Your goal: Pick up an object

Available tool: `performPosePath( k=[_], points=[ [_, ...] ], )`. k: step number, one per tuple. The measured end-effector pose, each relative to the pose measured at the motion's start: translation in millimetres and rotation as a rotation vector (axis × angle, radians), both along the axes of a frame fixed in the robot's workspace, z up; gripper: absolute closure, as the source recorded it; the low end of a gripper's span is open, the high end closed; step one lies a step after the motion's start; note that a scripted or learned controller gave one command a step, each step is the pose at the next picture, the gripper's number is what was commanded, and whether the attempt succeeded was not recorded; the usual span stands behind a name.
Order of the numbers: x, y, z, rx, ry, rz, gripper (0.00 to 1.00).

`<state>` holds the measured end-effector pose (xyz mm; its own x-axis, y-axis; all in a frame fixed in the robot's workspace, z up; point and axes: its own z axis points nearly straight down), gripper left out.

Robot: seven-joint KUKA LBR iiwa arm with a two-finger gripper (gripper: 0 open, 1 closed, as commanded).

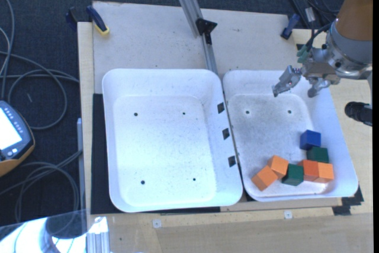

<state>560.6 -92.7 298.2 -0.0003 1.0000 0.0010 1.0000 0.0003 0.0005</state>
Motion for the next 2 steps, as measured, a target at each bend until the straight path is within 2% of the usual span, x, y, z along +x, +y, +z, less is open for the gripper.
performPosePath(
  k=[1, 2],
  points=[
    [-11.0, -20.2, 47.2, -0.003, -0.007, -0.001, 0.00],
    [-72.3, 20.0, -25.1, 0.003, 0.012, 0.001, 0.00]
  ],
)
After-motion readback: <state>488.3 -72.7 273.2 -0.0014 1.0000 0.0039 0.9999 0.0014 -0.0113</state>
